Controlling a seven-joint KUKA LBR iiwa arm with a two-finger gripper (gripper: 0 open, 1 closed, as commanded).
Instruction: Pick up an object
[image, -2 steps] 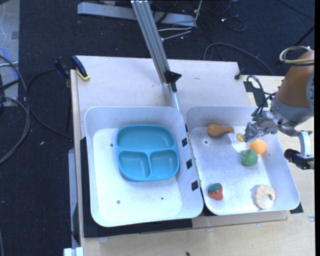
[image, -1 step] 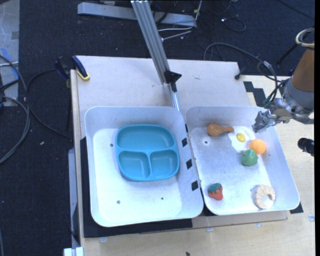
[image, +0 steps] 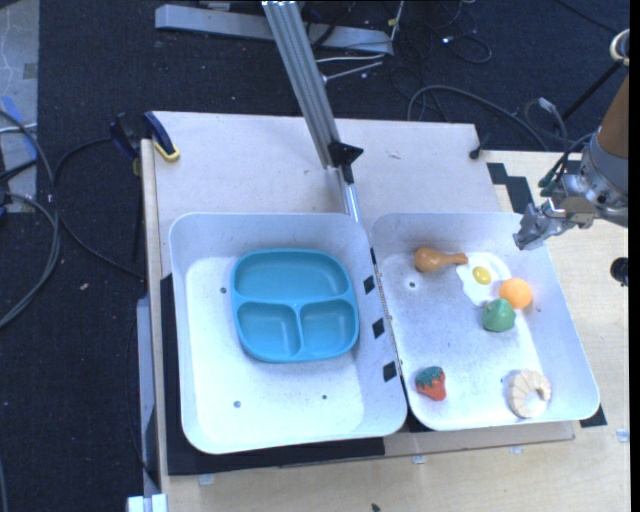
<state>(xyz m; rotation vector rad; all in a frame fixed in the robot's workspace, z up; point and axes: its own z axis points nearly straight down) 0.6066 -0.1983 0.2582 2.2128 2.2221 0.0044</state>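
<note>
Gripper (image: 532, 232) hangs over the right bin's (image: 560, 330) upper right rim, touching nothing visible; cannot tell how far it is parted, and no object shows in it. Just below-left of it lie egg (image: 479, 279), orange (image: 516, 292) and green piece (image: 498, 316); drumstick (image: 438, 260) farther left. Strawberry (image: 431, 382) and shrimp (image: 527, 391) lie well below. Blue tray (image: 296, 304) sits far left.

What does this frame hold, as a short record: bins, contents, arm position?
left bin: blue divided tray
right bin: toy drumstick, fried egg, orange ball, green piece, strawberry, pale shrimp-like piece
gripper: above right bin's far right rim, nothing visibly held
touching: orange ball, green piece and egg clustered
</note>
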